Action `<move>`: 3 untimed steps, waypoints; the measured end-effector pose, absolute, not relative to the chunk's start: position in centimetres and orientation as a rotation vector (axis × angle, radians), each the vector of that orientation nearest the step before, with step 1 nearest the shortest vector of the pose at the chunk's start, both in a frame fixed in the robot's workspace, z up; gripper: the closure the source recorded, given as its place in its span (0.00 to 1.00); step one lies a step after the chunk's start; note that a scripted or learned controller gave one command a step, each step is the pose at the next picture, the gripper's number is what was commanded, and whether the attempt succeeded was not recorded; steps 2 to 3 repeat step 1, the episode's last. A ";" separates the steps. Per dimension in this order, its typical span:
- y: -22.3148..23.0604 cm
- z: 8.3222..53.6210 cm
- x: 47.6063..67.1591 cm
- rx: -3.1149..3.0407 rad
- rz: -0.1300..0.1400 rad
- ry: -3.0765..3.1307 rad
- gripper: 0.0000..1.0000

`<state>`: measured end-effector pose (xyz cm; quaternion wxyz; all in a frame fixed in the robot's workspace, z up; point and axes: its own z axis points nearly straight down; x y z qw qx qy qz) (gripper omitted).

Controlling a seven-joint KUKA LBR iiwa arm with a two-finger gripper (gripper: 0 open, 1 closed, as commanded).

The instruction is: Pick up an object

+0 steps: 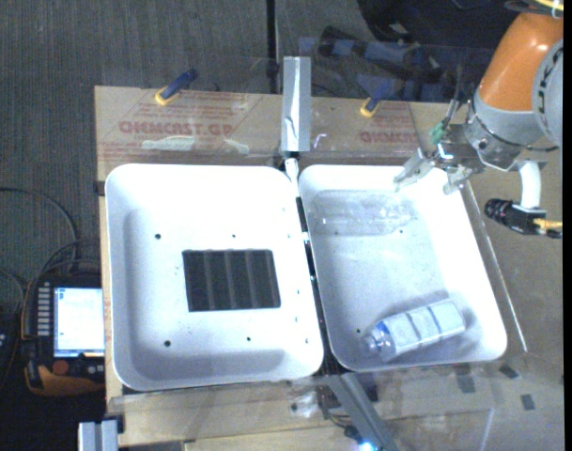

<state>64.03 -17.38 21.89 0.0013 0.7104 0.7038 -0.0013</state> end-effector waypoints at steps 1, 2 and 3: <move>-18.2 20.5 52.8 2.274 -0.004 2.169 0.00; -18.2 20.5 52.8 2.274 -0.004 2.169 0.00; -18.2 20.5 52.8 2.274 -0.004 2.169 0.00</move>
